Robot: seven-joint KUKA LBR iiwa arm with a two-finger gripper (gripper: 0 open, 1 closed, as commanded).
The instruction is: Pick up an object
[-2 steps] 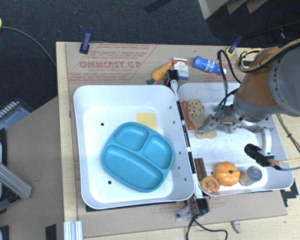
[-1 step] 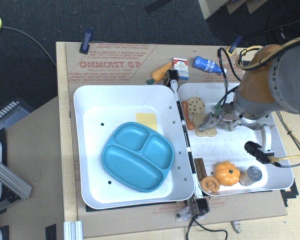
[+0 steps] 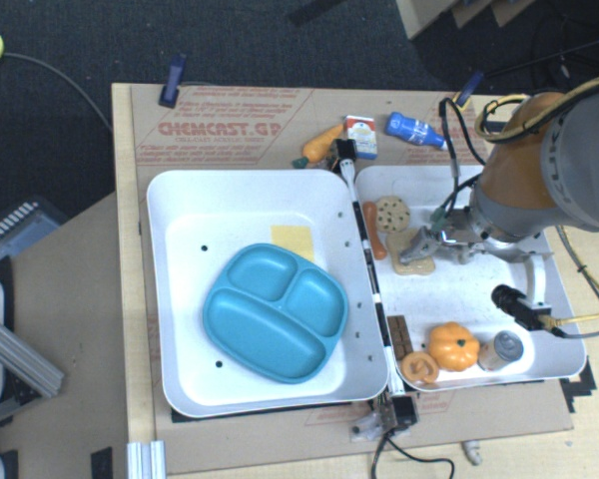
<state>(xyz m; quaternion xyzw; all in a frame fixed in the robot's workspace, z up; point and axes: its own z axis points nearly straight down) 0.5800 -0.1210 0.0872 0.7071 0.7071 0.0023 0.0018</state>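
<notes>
In the right bin (image 3: 549, 367) you have 1 round tan cookie (image 3: 391, 213) lying flat near its far left corner, with a beige piece (image 3: 417, 260) just beside it. Along the near edge sit an orange pumpkin (image 3: 453, 346), a small ring-shaped pastry (image 3: 419, 368) at the near left corner, and what looks like a grey jar (image 3: 506, 348).

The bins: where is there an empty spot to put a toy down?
Left bin: bare floor along the top edge, above the blue plate and yellow card. Right bin: a bare patch mid-floor, between the pincer and the little pumpkin. Its near edge and top left corner are crowded.
</notes>
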